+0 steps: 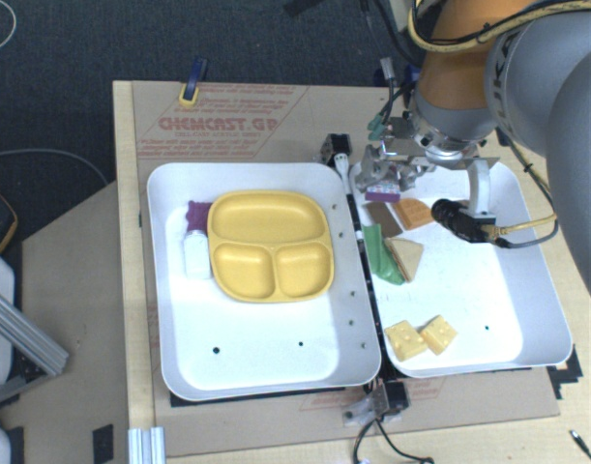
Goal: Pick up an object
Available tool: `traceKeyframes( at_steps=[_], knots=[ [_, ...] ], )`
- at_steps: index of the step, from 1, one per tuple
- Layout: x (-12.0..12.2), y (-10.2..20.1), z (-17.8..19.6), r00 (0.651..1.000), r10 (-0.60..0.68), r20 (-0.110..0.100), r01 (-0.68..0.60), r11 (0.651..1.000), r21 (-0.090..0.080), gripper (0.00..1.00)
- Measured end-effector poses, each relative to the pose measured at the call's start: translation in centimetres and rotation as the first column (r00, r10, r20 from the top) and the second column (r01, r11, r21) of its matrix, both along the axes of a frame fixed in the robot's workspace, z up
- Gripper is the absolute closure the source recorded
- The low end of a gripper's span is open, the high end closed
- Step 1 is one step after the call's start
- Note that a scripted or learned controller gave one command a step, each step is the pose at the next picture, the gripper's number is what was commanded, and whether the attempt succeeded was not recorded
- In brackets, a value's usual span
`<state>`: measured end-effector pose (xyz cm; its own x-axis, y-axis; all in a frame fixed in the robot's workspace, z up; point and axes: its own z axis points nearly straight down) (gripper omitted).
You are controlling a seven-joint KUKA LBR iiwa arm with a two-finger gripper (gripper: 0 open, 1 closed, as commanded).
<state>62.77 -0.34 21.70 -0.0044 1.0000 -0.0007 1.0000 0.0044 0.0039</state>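
Claw (387,174) hangs low at the far left corner of the right bin (527,336), over a small purple piece (382,193); whether it grips anything cannot be told. Nearby lie a green strip (380,254), bread wedges (407,255) and two cheese cubes (420,337). A yellow divided plate (271,244) sits in the left bin (256,356).

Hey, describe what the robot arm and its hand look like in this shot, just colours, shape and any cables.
The arm is thick, rounded and grey, with a glossy orange band above the wrist. Black and yellow cables loop around that band. Below it sits a silver metal hand, small and boxy with exposed brackets. A black cylindrical part with a yellowish cable hangs beside it.
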Motion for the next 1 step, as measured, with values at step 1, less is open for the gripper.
traceKeyframes(
  at_steps=[1],
  knots=[
    [-1.21, 1.08, 0.64, 1.0, -0.003, -0.006, 0.003, 1.0, 0.001, 1.0]
  ],
)
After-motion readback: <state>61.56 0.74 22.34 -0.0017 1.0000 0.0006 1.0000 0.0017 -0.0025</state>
